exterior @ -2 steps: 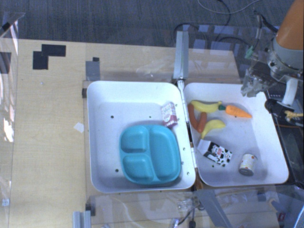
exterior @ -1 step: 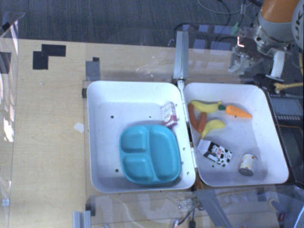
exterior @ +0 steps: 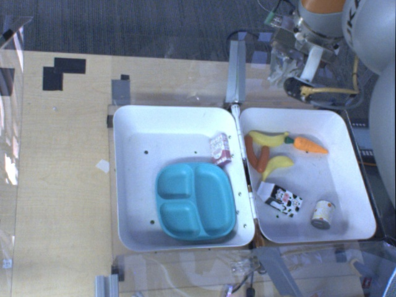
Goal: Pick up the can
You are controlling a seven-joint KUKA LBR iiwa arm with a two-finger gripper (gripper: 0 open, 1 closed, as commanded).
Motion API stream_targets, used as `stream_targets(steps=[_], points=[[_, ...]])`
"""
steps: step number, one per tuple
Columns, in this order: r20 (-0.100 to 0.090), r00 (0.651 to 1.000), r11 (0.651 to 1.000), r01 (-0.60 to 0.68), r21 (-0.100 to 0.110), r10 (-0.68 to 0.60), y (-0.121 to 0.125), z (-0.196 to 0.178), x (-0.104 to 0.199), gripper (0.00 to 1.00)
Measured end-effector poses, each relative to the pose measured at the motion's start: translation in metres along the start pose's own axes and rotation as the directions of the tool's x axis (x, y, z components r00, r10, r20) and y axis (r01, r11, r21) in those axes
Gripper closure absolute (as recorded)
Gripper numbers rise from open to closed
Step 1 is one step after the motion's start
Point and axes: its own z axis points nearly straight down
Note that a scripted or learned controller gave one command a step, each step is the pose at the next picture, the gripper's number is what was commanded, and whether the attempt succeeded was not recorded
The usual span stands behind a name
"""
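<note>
Arm [exterior: 346, 11] raised, gripper [exterior: 284, 67] beyond right bin [exterior: 352, 166].

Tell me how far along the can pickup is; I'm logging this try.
Done: nothing visible yet. The can lies in the right bin, near its front right corner. In hand: the gripper sits above the bench beyond the bin's far edge, well away from the can. Left: reach over, descend, grasp and lift.

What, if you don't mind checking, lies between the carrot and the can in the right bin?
In the camera view, bare white floor of the right bin runs from the carrot down to the can; the black-and-white card lies off to the left.
</note>
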Motion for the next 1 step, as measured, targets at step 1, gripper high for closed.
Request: stream_targets(steps=[1], points=[[-0.001, 0.992, 0.992, 0.130, 0.000, -0.130, -0.0264, -0.0170, 0.0583, 1.00]])
